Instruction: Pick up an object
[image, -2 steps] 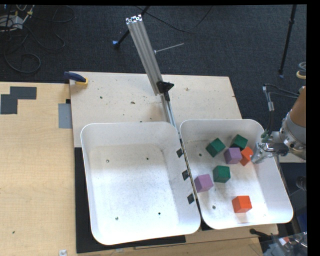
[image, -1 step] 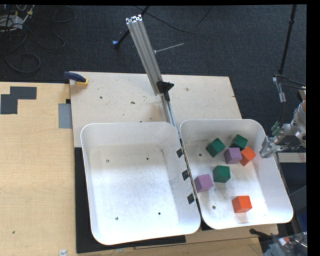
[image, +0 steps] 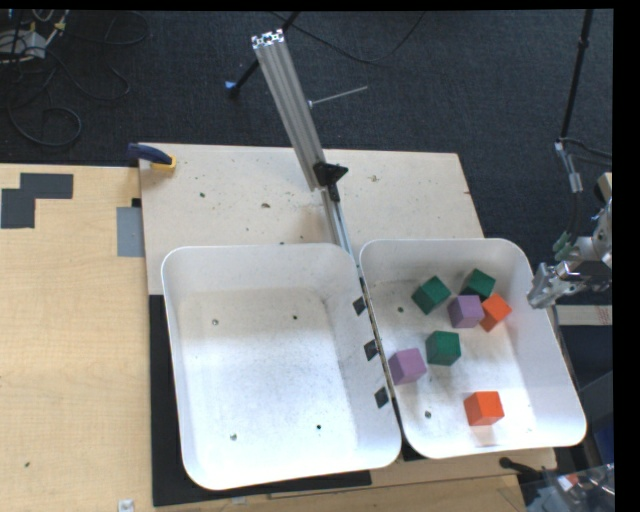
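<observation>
- The end effector (image: 556, 283) sat just outside the right bin (image: 545, 400); whether it was open or closed, I could not tell.
- Seven blocks lay there: an orange block (image: 484, 407) alone, purple block (image: 465, 310) hemmed by neighbours.

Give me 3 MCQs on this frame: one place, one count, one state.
1. Which bin holds the blocks?
A. left bin
B. right bin
C. both

2. How many green blocks?
A. one
B. three
C. five

3. Where is the end effector?
A. off the right bin's right rim, above no block
B. pressed on the lone orange block
C. over the left bin

Key: 1 B, every block lies in the right bin. 2 B, green blocks at and. 3 A, the end effector sits beyond the rim, away from the blocks.
</observation>
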